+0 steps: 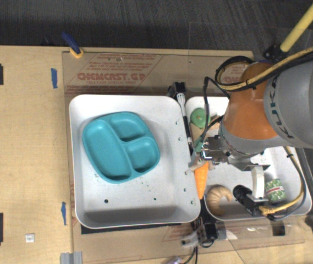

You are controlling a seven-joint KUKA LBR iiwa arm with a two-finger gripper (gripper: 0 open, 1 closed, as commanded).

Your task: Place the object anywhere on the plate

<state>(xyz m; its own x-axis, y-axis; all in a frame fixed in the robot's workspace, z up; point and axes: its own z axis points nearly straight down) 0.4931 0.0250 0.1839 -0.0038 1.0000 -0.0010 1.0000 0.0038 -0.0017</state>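
A teal divided plate [121,145] lies in the left white bin [162,202], toward its upper left. My gripper [206,152] hangs low over the left side of the right bin [305,199], under the grey and orange arm. An orange carrot-shaped object [201,180] lies just below the gripper, along the wall between the two bins, its upper end reaching the gripper. Whether the gripper touches the carrot is hidden by the wrist.
In the right bin a green round item [198,116] sits near the top left, a tan rounded object [218,197] at the bottom, and a small green and white can [274,190] at the right. Cables loop around the arm.
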